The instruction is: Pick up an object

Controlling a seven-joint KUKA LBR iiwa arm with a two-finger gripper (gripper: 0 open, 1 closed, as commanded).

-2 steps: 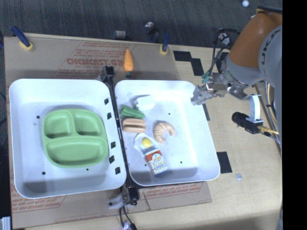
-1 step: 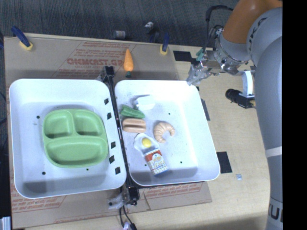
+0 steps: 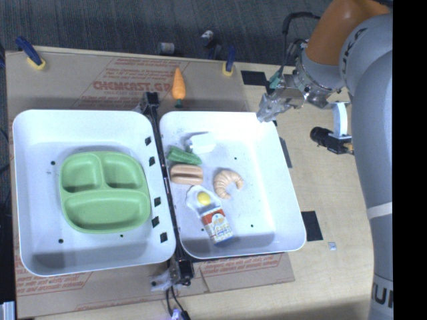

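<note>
Approach step: gripper [image 3: 267, 109] above right bin [image 3: 283, 199] far corner; finger state unclear. Next: descend toward croissant [image 3: 228, 181].

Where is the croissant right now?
The croissant lies in the right bin, near its middle, just right of the hot dog and above the juice bottle.

bench [image 3: 320, 192] | two white bins [image 3: 27, 179] side by side (touching) | carrot [image 3: 178, 84] behind them
</note>
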